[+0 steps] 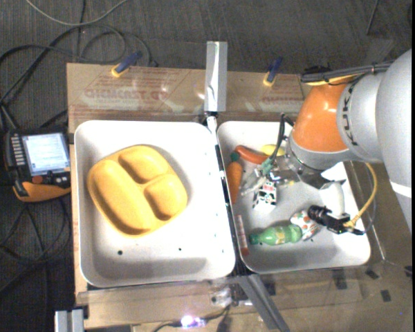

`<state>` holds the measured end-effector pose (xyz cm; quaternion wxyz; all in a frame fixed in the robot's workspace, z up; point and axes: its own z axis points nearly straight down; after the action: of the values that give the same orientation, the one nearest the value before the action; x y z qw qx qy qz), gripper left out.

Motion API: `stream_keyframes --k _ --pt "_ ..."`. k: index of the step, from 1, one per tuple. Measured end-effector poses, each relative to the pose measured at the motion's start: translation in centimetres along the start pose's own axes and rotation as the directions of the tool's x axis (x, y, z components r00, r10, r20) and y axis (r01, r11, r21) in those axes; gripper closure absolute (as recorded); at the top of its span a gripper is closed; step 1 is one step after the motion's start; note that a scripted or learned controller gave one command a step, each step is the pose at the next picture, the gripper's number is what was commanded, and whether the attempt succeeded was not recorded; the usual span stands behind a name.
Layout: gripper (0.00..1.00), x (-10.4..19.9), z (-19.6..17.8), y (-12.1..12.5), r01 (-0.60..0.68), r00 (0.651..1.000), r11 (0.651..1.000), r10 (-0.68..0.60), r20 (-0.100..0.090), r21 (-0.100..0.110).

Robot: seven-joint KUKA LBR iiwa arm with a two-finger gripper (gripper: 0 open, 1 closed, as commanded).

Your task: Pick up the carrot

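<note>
We see the orange toy carrot [234, 175], a tapered plastic-looking piece, lying lengthwise against the left wall of the right shallow white bin [360, 254], stem end toward the far rim. We judge it light, rigid and rather smooth, so it could slip or roll; the thicker upper half, taken across its width, looks the safest hold, though the bin wall beside it leaves little room for a finger. The two-finger gripper [263, 182] hangs low just right of the carrot, and we cannot tell how its jaws stand. Sharing that bin are a reddish sausage-shaped toy [251, 154], a small black-and-white patterned carton [265, 196] and a green plastic bottle [277, 236] near the front. The left shallow white bin [100, 254] holds a yellow three-compartment plate [138, 189], its wells bare.
</note>
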<state>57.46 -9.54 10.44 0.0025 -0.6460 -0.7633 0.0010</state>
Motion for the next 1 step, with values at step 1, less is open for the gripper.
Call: stream_keyframes --k 1 --pt "1.0 0.13 -0.59 -0.04 0.001 1.0 1.0 -0.001 -0.004 0.005"
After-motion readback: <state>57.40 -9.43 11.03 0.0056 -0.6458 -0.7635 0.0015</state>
